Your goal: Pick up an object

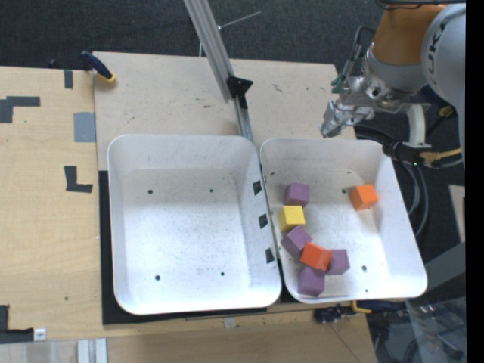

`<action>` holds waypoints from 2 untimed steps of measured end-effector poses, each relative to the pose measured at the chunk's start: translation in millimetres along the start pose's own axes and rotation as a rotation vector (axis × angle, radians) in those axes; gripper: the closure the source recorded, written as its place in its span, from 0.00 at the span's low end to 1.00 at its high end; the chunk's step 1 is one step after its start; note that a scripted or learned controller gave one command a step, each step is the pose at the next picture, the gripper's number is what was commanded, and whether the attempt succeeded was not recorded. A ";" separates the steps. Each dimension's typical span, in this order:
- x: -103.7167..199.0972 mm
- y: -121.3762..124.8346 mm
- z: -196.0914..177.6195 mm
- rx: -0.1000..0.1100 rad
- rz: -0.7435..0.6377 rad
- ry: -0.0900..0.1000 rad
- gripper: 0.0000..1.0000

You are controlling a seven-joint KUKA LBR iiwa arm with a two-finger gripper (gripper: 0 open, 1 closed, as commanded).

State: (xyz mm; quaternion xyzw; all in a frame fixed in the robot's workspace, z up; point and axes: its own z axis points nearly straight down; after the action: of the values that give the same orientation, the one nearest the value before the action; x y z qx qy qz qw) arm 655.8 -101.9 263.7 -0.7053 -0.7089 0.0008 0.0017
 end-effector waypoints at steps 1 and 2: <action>42.9 -22.9 10.5 0.000 0.000 0.000 1.00; 90.6 -33.2 24.8 0.000 -0.001 0.000 1.00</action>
State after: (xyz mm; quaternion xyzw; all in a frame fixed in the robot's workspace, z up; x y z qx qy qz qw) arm 622.0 -11.4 239.1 -0.7051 -0.7091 0.0008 0.0016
